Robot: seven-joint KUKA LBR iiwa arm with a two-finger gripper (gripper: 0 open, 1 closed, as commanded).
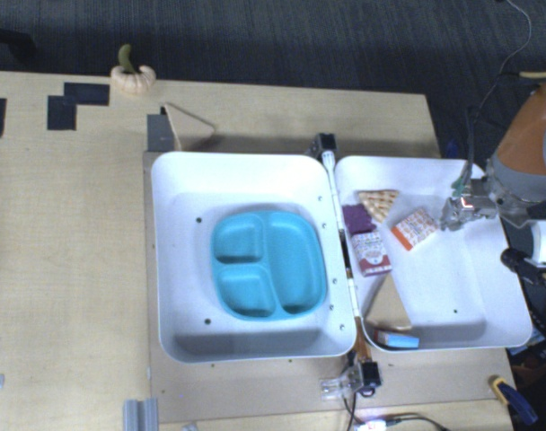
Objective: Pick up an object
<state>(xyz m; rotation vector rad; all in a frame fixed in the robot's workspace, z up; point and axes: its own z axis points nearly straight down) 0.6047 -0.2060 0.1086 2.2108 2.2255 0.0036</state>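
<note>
Bins sit side by side on the bench: the left bin [179, 241] holds a blue divided tray [268, 263], and over the right bin [462, 312] we see the gripper [454, 212]; we cannot tell its jaw state. Just left of it lies an orange-and-white packet [414, 229], farther left a purple packet [365, 241] and a waffle-patterned piece [378, 203], below-left a small blue object [400, 339]
</note>
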